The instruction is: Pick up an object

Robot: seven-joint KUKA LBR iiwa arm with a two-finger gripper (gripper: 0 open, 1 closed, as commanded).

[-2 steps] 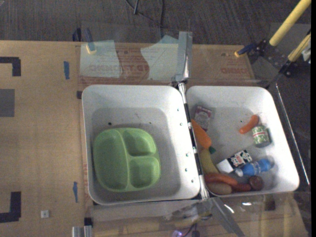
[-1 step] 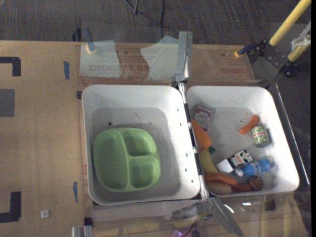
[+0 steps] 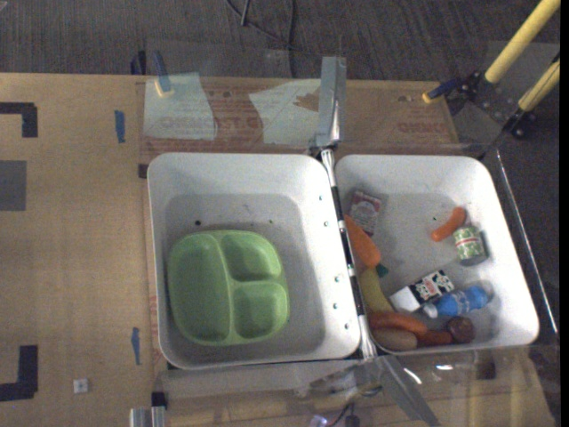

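From above, the bench (image 3: pixel 71 265) carries two shallow white bins side by side. The left bin (image 3: pixel 169 185) holds a green divided plate (image 3: pixel 228 286), lying flat toward that bin's near left corner.

The right bin (image 3: pixel 498 203) holds the small objects. A small printed packet (image 3: pixel 365 210) lies near its far left corner. Along its left wall run an orange carrot (image 3: pixel 363 244) and, nearer, a yellow banana (image 3: pixel 374 291). At the near left corner lie a sausage-like piece (image 3: pixel 397 322) and a pale roll (image 3: pixel 397 340), touching each other. Beside them, along the near wall, sits a dark round fruit (image 3: pixel 460 329). A black-and-white carton (image 3: pixel 429 289) lies near the middle, just beside a blue bottle (image 3: pixel 460 302). Toward the right wall a small orange piece (image 3: pixel 448 224) lies just beside a green can (image 3: pixel 468 245).

No arm reaches over either bin, so the state of the jaws cannot be told.
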